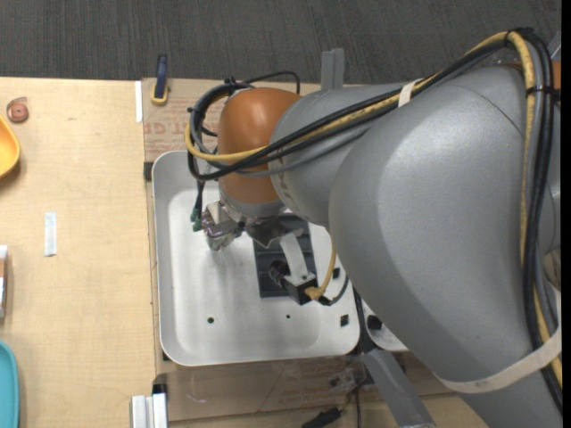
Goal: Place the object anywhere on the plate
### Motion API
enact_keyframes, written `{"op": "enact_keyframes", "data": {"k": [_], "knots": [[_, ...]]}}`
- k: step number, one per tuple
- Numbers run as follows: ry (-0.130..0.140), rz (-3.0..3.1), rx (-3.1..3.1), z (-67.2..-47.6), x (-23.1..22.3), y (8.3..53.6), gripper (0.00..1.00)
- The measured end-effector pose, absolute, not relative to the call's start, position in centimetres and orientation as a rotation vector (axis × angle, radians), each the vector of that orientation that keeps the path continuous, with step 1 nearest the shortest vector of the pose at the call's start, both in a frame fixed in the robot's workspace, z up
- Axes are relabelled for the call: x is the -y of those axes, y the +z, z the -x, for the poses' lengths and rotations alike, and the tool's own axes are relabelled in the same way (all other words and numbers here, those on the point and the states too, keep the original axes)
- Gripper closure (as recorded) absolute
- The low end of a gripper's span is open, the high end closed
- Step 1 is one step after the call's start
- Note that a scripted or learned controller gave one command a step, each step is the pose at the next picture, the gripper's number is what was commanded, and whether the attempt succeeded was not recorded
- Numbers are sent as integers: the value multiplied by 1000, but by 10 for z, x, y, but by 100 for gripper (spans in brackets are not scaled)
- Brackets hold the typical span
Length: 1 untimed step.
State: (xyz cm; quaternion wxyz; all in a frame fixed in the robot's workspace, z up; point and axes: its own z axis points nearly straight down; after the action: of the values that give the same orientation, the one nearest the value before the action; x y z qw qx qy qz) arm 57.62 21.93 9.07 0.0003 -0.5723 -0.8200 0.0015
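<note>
Item: grey KUKA arm with orange band [428,203], nearest the lens, covering the right of the shallow white plastic bin [223,333]. Below it, the metal two-finger gripper [217,226] hangs low over the bin's bare floor; whether it is open, closed or gripping cannot be told. Object: hidden or unidentifiable, so its position relative to the gripper is undetermined. Further left, on the pale wooden bench [80,283], a yellow curved dish edge [5,154]. Judged status: placement not yet done.
</note>
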Motion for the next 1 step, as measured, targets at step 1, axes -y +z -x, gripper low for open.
{"op": "enact_keyframes", "data": {"k": [1], "knots": [[4, 1450, 2787, -595, -206, 218, 100]]}}
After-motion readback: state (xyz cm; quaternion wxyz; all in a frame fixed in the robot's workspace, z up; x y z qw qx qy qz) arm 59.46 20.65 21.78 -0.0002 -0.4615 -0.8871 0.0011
